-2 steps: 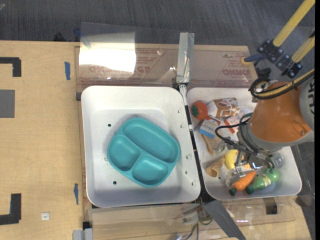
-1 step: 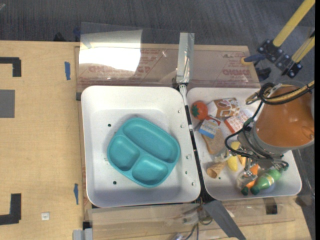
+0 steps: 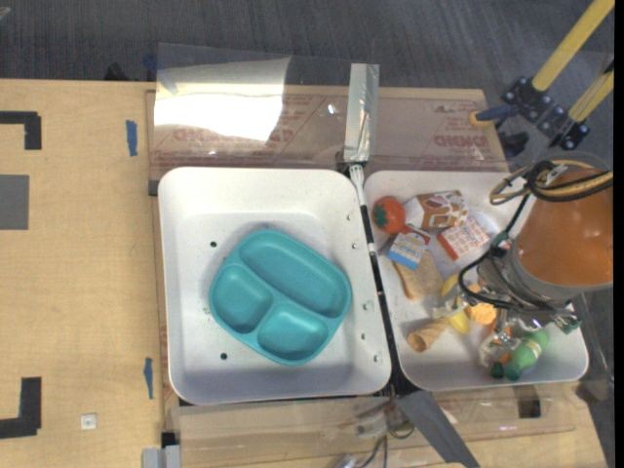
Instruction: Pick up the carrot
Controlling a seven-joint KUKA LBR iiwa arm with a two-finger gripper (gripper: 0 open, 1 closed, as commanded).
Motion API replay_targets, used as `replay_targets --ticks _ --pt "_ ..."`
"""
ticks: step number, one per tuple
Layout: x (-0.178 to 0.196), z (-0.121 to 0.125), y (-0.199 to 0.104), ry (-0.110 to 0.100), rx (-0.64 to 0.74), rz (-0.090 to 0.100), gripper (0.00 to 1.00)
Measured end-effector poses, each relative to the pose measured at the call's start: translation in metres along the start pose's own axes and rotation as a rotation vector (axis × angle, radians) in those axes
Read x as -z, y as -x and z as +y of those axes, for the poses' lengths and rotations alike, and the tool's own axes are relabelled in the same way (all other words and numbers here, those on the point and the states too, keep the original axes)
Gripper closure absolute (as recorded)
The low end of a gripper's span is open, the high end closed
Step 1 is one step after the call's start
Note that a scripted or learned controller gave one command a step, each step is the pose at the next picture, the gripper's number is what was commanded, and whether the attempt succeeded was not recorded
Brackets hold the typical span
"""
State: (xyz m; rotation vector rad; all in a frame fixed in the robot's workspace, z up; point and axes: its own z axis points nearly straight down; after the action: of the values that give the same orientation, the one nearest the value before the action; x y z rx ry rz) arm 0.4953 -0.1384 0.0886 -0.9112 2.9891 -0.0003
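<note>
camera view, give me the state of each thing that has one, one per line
teal tray: upright in the left bin, three compartments, nothing in them
tomato: lying loose at the right bin's left wall
cone: on its side, tip pointing to the view's left
snack box: lying flat, tilted
gripper: low over the pile at the right bin's near corner
arm: reaching down into the right bin

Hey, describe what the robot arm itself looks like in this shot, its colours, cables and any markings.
The arm comes in from the right with a wide, rounded orange band. Below the band sits a darker grey wrist section wrapped in looping black cables, with a yellowish cable arcing over the top of the band. The claw beneath is a cluttered metallic assembly, too blurred for markings to be read.
</note>
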Motion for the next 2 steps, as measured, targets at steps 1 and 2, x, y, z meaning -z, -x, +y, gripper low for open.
replay_targets --ticks 1,2 --pt "0.009 -0.001 0.003 -0.003 0.001 -0.005 1.00" --pt "0.095 0.083 0.066 0.005 -0.099 0.009 1.00"
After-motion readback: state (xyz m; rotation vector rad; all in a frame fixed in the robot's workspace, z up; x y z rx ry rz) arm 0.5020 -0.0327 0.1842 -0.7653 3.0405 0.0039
